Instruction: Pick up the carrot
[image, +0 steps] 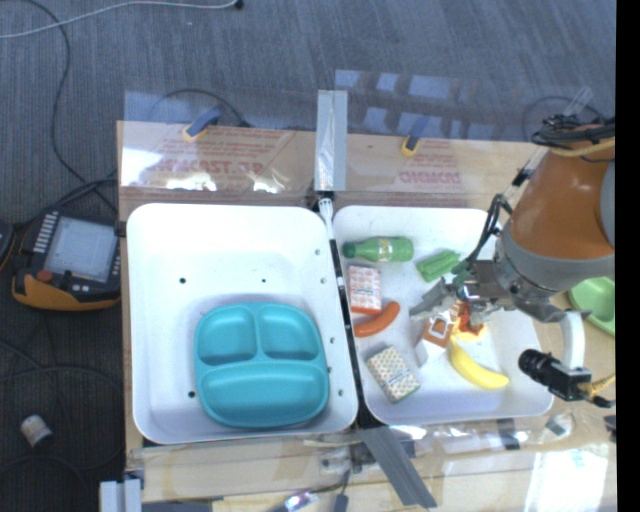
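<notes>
Right bin (520, 405) | carrot (466, 318) under tool (462, 300) | tool grip unclear

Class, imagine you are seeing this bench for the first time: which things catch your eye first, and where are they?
The turquoise three-compartment plastic plate stands out, sitting alone in the left white bin. Next comes the grey arm with its orange band, reaching from the right over the right white bin, its gripper low among small toys. Close beside it lie a yellow toy banana and an orange toy carrot.

Two white bins (232, 225), one teal divided plate (262, 362), one green bottle (378, 249), one banana (474, 366), two small packets (392, 372)
</notes>
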